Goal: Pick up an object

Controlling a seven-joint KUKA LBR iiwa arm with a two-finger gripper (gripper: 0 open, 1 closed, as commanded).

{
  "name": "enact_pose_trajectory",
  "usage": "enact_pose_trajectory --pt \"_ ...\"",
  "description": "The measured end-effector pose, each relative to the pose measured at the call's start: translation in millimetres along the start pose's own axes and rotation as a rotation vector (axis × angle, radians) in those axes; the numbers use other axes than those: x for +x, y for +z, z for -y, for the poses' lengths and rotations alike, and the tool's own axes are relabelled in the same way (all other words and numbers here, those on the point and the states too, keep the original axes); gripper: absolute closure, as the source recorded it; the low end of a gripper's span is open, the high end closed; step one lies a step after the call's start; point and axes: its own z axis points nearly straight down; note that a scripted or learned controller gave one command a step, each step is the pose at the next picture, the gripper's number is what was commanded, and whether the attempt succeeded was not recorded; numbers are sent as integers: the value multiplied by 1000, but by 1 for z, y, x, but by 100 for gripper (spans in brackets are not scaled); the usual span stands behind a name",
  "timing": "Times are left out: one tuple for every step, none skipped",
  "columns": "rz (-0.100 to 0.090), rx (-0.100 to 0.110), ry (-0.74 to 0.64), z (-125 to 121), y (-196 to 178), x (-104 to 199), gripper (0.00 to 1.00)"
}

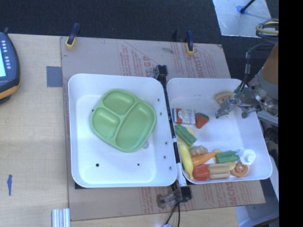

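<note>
From my remote seat I read the gripper [235,107] hanging over the upper right part of the right bin [250,141], fingers spread apart with one dark fingertip [222,111] pointing down-left toward the bin floor and nothing between them. Whether the tips touch the floor I cannot tell. Just above the gripper, near the right bin's far wall, sits a small tan food piece [222,97], close to the fingers but apart from them. Left of the gripper, on the same bin floor, lie a small red-and-white carton [183,116] and a strawberry [202,120] side by side. Toward the right bin's near wall the toys crowd together: green cucumber [185,135], yellow banana [186,161], carrot [205,158], red pepper [200,172], a hot dog bun [218,170], a green bean pod [227,156], a white bottle-like piece [247,156] and an orange ring [240,170]. Bare white floor lies under and below the gripper, running down the right bin's right side. The left bin [85,164], touching the right bin along its left rim, holds a green divided plate [124,120] tilted on its floor, with bare floor along its near side.
</note>
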Motion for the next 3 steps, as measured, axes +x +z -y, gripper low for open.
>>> enact_pose_trajectory --pt "-1 4 -1 -92 115 -46 0" --pt "2 -3 -2 -98 108 -47 0" --pt "4 -3 -6 -98 96 -47 100"
